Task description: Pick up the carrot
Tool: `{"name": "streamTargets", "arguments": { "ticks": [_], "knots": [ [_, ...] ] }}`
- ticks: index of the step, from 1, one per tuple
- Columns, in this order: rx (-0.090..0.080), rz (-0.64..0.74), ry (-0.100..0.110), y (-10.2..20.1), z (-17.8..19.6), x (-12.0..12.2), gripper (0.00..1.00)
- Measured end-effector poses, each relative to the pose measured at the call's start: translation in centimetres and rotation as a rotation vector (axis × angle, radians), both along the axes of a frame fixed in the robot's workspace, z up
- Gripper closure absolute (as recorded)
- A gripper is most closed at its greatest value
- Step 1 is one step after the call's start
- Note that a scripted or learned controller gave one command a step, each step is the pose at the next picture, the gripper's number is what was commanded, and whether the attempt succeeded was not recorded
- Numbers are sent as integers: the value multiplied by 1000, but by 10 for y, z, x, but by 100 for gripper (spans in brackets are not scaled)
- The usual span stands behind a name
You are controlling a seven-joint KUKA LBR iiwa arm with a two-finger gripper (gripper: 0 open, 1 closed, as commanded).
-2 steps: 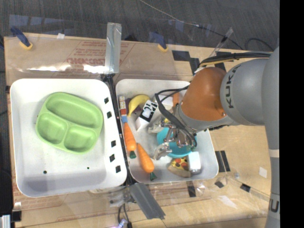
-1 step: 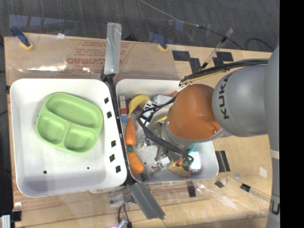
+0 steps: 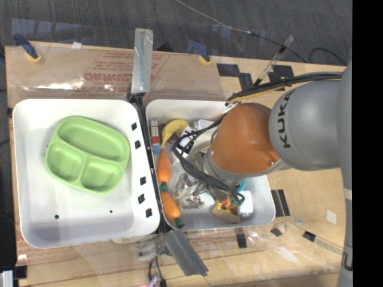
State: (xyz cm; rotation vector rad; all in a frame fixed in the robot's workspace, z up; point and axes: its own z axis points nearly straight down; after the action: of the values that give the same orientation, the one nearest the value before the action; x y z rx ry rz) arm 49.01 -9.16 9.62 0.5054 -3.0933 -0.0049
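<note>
A: Nearest the lens, big grey KUKA arm (image 3: 314,124) with its orange band (image 3: 242,139), reaching in from the right over the right-hand shallow white bin (image 3: 263,205).

B: And the jaws (image 3: 192,191)?

A: Down in that bin's middle, among shiny metal parts and black cables. Hidden by the wrist; can't tell whether clenched or released.

B: Location of the carrot?

A: 2 orange tapered carrot-like pieces along the same bin's left wall. Upper long orange carrot (image 3: 163,167) lying lengthwise just below a curved yellow banana (image 3: 173,128). Lower short orange carrot (image 3: 171,207) near the front-left corner, tilted, green tip toward the front. Both left of the jaws, not between them.

B: Anything else?

A: Small multicoloured toy (image 3: 229,206) by the right bin's front wall. Light green 3-compartment plastic plate (image 3: 88,153) in the left white bin (image 3: 36,220). Both bins side by side on the cardboard-covered counter (image 3: 72,64).
</note>
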Motion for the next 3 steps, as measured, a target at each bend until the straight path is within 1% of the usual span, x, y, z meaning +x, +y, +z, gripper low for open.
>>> {"name": "streamTargets", "arguments": {
  "ticks": [1, 2, 3],
  "knots": [
    [1, -5, -12, 98, 96, 2, 100],
    [1, 367, -7, 91, 132, 23, 100],
    [-3, 443, -14, 20, 219, 39, 100]
  ]
}}
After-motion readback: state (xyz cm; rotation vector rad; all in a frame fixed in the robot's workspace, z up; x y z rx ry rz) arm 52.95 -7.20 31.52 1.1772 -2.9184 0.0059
